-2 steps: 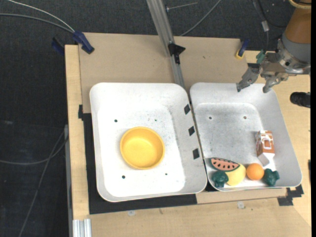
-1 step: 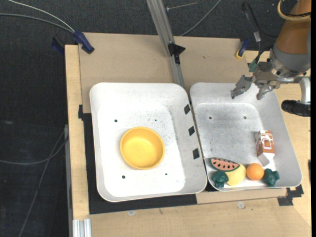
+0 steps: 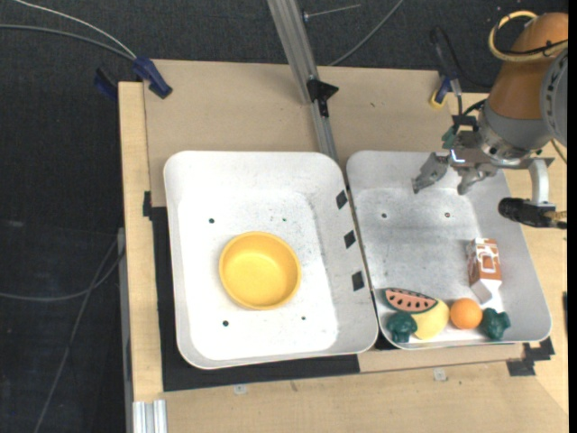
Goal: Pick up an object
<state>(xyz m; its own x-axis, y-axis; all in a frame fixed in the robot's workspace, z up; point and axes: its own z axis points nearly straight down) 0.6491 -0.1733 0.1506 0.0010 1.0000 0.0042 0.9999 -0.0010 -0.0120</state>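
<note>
A: Start with the biggest thing. What carries it all?

B: A pale wooden bench (image 3: 234,106), held with blue clamps (image 3: 155,79) at its far edge. On it lie two shallow white bins side by side. The left white bin (image 3: 194,188) holds one thing, a round yellow plastic bowl (image 3: 260,269), sitting upright near its middle.

A: And the other?

B: The right white bin (image 3: 406,242) has a bare, speckled floor over most of its far part. Its contents are crowded along the near edge and the right side.

A: The arm?

B: The grey arm with its orange band (image 3: 527,70) reaches in from the right, over the far right corner of the right bin. Its two-finger gripper (image 3: 448,178) hangs there with its fingers spread apart, nothing between them. It is well apart from all the objects.

A: Now the objects, larger ones first.

B: A small orange-and-white carton (image 3: 484,262) stands by the right wall. At the near edge lies a toy watermelon slice, red with a green rind (image 3: 413,299), and touching it a pale yellow lemon-like fruit (image 3: 433,318). Just beside that is a small round orange fruit (image 3: 465,314). Two dark green broccoli-like pieces finish the row: one (image 3: 402,326) at the left, against the yellow fruit, and the other (image 3: 494,323) at the right, next to the orange fruit.

A: Anything lifted?

B: No; every object rests on a bin floor.
</note>
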